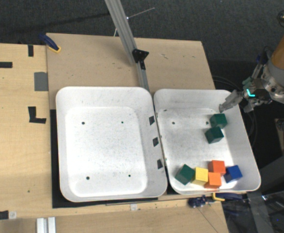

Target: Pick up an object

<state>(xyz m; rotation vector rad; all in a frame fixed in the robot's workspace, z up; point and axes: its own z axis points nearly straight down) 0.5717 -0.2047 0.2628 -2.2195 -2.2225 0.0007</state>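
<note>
Green wooden cube (218, 120) sits just below-left of the grey two-finger gripper (235, 101) over the right white bin (181, 144); finger spread I cannot tell.

matt wooden bench (98, 62); speckled white plastic bins (103, 144); metal pole (120, 18).

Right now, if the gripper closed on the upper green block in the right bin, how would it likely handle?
The upper green block looks rigid with flat faces, so probably easy to pinch. It appears small, likely light. Cube-shaped, it should slide rather than roll, possibly nudging the green block beside it.
</note>
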